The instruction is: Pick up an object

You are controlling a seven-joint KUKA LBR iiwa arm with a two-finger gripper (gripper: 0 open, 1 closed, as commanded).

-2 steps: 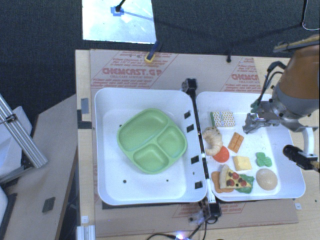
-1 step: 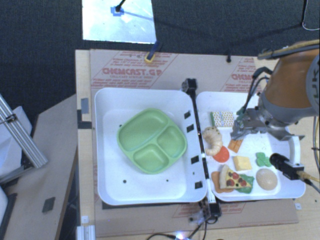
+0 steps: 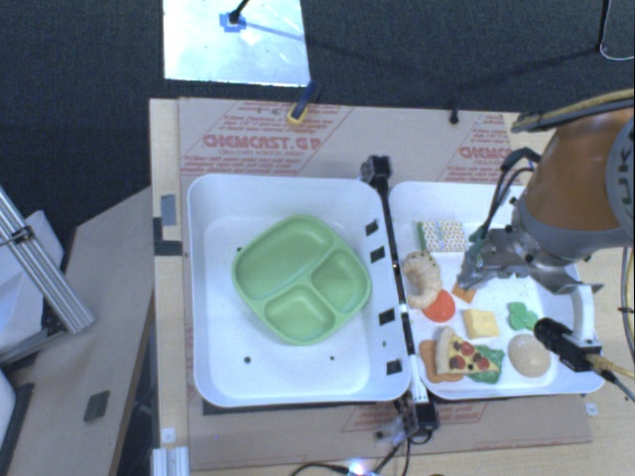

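Observation:
My gripper (image 3: 474,269) hangs low over the middle of the right bin (image 3: 496,194), reaching in from the right. Its tip is just above a small orange piece (image 3: 463,291). Close by lie a red tomato slice (image 3: 440,306), a beige knobbly toy food (image 3: 422,274) and a yellow cheese block (image 3: 481,322). A pizza slice (image 3: 458,355), a pale egg-shaped piece (image 3: 529,355), a green leafy piece (image 3: 521,315) and a dotted wafer (image 3: 442,234) also lie in this bin. The gripper body hides whether anything is between its jaws.
The left bin (image 3: 213,365) holds a green divided plate (image 3: 301,278). A black-clipped divider (image 3: 389,266) separates the two bins. The grey and orange arm (image 3: 580,191) covers the right bin's far right corner.

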